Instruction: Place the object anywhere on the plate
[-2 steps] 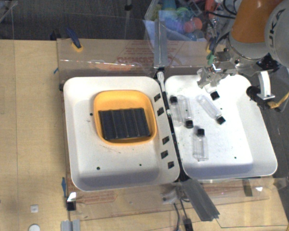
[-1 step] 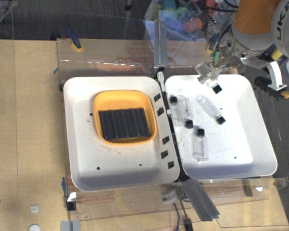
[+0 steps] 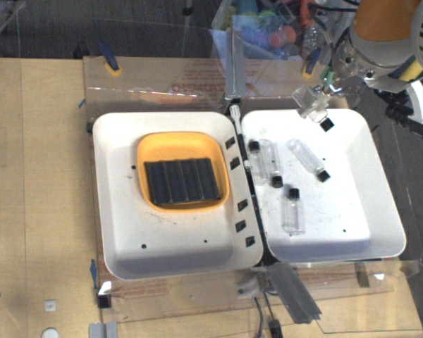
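- Clear vial with a black cap hangs tilted over the far edge of the right bin, cap end lowest.
- Gripper pinches the vial's upper end between its fingers.
- Yellow plate sits in the left bin, holding a dark ribbed insert.
- Other capped vials lie flat on the right bin's floor, well apart from the plate.

The arm, above the right bin's far corner, shows a broad orange band over a pale grey collar. Below it sits a silvery metal wrist block with black cabling alongside and a small yellow patch.
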{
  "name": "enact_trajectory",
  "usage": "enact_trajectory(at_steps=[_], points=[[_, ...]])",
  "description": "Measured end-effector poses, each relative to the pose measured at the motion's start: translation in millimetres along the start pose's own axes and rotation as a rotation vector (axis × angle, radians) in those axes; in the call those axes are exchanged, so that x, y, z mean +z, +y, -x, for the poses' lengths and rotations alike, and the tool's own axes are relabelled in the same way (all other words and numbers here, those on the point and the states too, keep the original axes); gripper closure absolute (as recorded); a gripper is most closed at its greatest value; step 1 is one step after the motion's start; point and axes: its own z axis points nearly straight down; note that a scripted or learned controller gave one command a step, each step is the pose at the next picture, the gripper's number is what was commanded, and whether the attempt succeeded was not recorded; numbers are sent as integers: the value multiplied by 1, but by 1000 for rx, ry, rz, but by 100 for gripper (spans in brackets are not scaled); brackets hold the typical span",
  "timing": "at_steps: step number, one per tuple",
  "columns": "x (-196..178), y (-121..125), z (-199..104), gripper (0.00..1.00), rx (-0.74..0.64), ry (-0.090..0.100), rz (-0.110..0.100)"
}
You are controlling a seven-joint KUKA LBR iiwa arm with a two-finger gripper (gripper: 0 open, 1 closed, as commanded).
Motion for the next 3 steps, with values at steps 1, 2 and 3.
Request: enact_trajectory(at_steps=[1,2,3], points=[[-16,-5,11,100,-68,0,0],[-36,-17,39,100,-387,-1,2],[-95,-47,77,100,-436,-1,2]])
